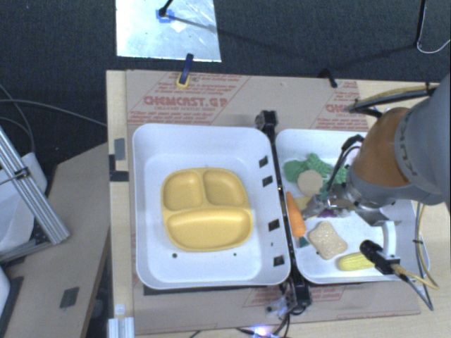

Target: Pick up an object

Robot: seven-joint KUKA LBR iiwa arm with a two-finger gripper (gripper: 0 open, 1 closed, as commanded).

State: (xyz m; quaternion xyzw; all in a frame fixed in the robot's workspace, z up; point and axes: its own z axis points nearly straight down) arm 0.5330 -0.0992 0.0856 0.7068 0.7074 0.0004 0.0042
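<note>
Gripper: lowered into right bin, finger state cannot be told | carrot: lying just left of gripper | cracker: below gripper | yellow tray: in left bin

Left bin: smooth white plastic, slight sheen.
Yellow tray: glossy moulded plastic.
Surface: matt brown printed board.
Cracker: rough, speckled tan.
Arm: smooth grey casing.
Sheet: shiny metal.
</note>
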